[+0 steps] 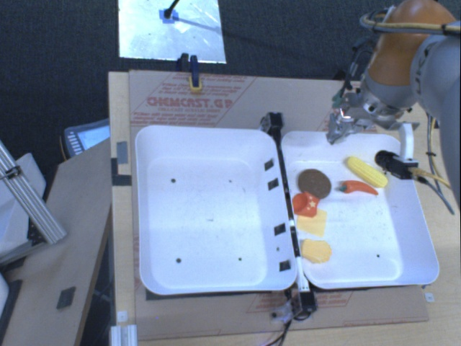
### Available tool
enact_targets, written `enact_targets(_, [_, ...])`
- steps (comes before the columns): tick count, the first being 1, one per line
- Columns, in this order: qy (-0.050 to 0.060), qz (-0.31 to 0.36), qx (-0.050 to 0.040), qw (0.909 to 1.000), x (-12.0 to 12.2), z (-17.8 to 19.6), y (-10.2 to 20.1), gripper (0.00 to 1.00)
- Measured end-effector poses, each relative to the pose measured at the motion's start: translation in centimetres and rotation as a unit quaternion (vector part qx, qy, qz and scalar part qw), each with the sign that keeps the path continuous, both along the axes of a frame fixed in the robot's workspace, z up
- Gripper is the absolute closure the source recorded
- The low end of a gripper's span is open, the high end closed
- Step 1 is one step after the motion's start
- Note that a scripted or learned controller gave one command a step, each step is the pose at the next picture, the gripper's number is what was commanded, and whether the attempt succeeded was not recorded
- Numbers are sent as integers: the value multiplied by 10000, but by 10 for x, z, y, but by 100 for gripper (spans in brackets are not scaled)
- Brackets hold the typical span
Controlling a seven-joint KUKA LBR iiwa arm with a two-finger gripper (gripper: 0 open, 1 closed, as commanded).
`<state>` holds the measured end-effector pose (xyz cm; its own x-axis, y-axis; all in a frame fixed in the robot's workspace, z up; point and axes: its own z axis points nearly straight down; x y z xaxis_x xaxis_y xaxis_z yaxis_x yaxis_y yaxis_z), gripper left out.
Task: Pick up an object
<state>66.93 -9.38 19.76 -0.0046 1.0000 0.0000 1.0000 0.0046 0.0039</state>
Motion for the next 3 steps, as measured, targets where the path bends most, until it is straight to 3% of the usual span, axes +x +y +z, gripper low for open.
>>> enact_targets(1, [0, -28, -8, 10000, 0, 8, -41, 100])
enact_targets(3, [2, -19, -6, 10000, 0, 18, -49, 100])
